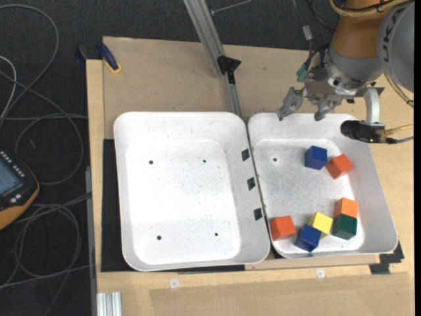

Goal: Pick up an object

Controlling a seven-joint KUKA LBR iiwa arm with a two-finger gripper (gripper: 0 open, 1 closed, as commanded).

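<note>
Above matte cube-filled right bin (pixel 368 176), metal gripper (pixel 304 110) (fingers spread).

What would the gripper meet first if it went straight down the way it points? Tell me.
Probably the far rim of the right bin, or bare bin floor just inside it. The gripper hangs open over that edge, and the blue cube lies nearer the camera. Depth is unclear.

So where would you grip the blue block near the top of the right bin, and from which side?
Take the blue block from straight above, fingers closing on its two free side faces. It sits apart from the orange block at its lower right, so the sides away from that neighbour look clearest. The gripper hangs open above the bin's far edge.
</note>
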